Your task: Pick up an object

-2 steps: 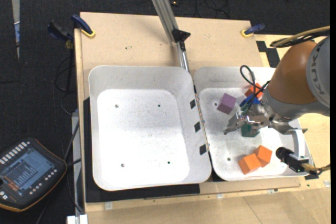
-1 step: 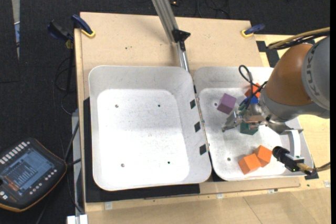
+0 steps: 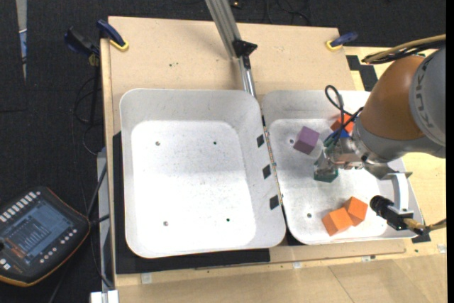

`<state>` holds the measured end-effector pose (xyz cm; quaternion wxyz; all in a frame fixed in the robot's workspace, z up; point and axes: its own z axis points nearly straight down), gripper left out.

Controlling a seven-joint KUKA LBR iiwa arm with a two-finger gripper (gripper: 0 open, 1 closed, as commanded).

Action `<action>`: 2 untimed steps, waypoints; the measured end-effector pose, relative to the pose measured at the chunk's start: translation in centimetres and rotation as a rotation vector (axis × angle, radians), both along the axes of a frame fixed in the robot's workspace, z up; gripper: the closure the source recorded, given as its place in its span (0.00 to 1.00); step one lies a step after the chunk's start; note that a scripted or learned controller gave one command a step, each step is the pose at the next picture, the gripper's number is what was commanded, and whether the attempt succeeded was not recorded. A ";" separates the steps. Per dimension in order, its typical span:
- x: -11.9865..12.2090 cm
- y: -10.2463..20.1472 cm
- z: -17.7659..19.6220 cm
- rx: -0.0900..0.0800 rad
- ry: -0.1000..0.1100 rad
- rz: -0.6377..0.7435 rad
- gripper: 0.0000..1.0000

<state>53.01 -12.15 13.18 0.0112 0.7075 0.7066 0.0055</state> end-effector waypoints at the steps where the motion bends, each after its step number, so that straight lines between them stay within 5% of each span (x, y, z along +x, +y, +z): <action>1: 0.4 0.7 4.5 0.007 0.019 0.005 1.00; 2: 0.5 -0.2 10.5 0.006 0.016 0.004 1.00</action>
